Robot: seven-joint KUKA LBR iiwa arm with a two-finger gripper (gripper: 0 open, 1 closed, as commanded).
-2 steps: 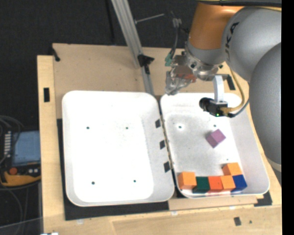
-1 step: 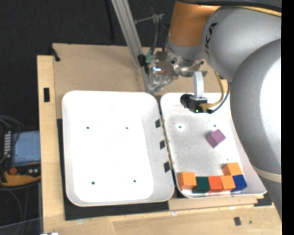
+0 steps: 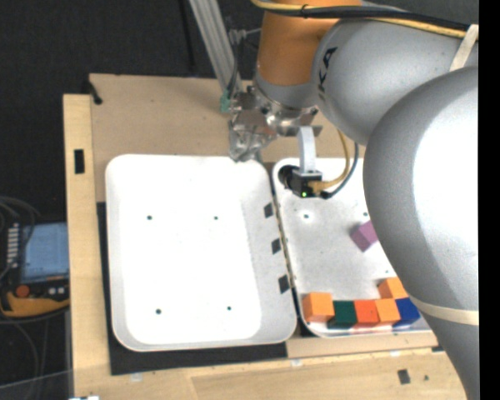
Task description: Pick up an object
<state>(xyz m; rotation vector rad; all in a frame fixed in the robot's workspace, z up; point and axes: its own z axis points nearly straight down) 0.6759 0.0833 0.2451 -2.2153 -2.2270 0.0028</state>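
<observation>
Nearest the camera, along the front wall of the right bin [image 3: 317, 223], sits a row of blocks: an orange block [image 3: 318, 305], a dark green block [image 3: 344, 314], a second orange block [image 3: 366, 311], a lighter orange one [image 3: 387, 309] and a blue block [image 3: 407, 310], all touching or nearly so, with another orange block [image 3: 391, 287] just behind them. A little farther in, a purple block [image 3: 364, 236] lies alone on the bin floor, partly tucked under the arm [image 3: 417, 132]. The left bin [image 3: 187, 248] lies beside it across the divider. Farthest back, the gripper [image 3: 247, 144] hangs over the far right corner of the left bin, well apart from every block. It is small and blurred against the bench, so whether it is wide or narrow cannot be told, though nothing appears to be carried under it. By that reading the pick is not yet done: the arm has to travel to the right bin, settle over a block and close on it
</observation>
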